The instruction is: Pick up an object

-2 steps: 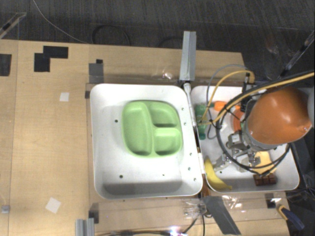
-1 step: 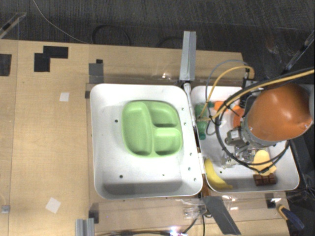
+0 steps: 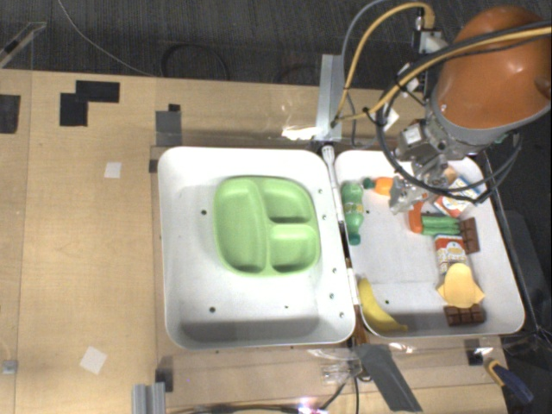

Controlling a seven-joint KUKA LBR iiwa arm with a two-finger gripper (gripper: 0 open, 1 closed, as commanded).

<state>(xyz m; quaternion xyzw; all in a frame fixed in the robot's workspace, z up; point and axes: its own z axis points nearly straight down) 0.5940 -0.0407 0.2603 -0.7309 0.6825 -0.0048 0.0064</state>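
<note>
My gripper (image 3: 409,195) hangs low over the back of the right bin (image 3: 504,313), under the orange wrist band (image 3: 492,67). Right beside it lie a small orange piece (image 3: 380,184) on its left and a green and orange stick-shaped item (image 3: 438,223) on its right. A green bottle (image 3: 351,203) lies along the bin's left wall. Toward the front sit a red and white can (image 3: 450,251), a yellow pear (image 3: 460,287), a brown chocolate bar (image 3: 464,316) and a banana (image 3: 376,310). I see nothing lifted by the gripper.
The left bin (image 3: 185,309) holds a green divided plate (image 3: 263,224). Another brown bar (image 3: 469,234) lies by the right bin's right wall. Cables loop above the wrist. A metal post (image 3: 328,93) stands behind the seam between the bins.
</note>
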